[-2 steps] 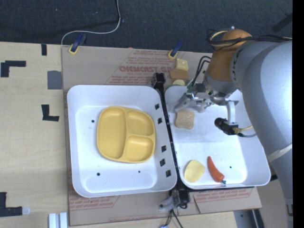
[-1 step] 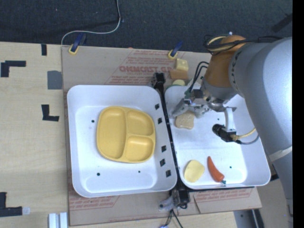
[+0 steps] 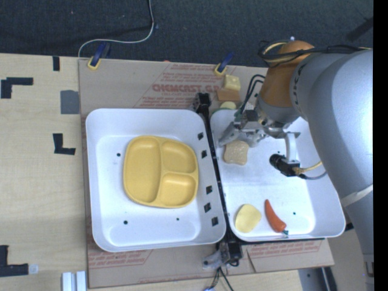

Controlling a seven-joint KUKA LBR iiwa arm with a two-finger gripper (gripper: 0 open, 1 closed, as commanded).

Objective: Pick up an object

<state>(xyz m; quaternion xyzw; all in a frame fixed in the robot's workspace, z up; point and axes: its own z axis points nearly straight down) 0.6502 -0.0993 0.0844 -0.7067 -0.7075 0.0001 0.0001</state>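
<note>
Beige and rounded, the lump lies in the right bin, just below the fingers of the gripper, which stand spread apart and hold nothing. The approach seems in hand; next, they should descend and close around it.
</note>
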